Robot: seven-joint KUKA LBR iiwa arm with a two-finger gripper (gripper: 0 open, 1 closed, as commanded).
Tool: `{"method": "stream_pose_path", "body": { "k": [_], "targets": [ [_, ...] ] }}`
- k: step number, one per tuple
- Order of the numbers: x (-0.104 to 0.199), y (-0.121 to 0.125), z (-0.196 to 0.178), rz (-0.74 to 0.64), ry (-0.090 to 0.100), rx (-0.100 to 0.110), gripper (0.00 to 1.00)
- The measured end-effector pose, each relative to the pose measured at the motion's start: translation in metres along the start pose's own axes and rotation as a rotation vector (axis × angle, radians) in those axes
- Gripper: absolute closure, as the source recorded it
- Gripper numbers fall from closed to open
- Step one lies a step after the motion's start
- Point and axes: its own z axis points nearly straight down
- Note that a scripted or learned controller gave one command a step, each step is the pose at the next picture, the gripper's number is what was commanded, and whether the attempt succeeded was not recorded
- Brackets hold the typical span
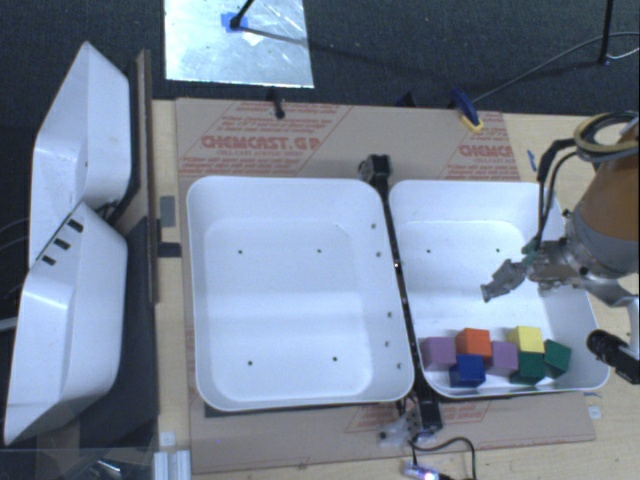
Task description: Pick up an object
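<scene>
Hovering over the right bin point(450, 230) — gripper point(497, 286), fingers' state untellable; coloured blocks point(495, 355) clustered just below, toward the near wall.

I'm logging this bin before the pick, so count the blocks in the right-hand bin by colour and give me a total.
Purple blocks: 2
Orange block: 1
Blue block: 1
Yellow block: 1
Green blocks: 2
Total: 7
</scene>
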Motion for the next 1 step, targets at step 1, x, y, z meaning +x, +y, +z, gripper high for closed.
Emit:
{"method": "stream_pose_path", "body": {
  "k": [1],
  "targets": [
    [0.0188, 0.0271, 0.1316, -0.001, 0.002, 0.01, 0.0]
  ]
}}
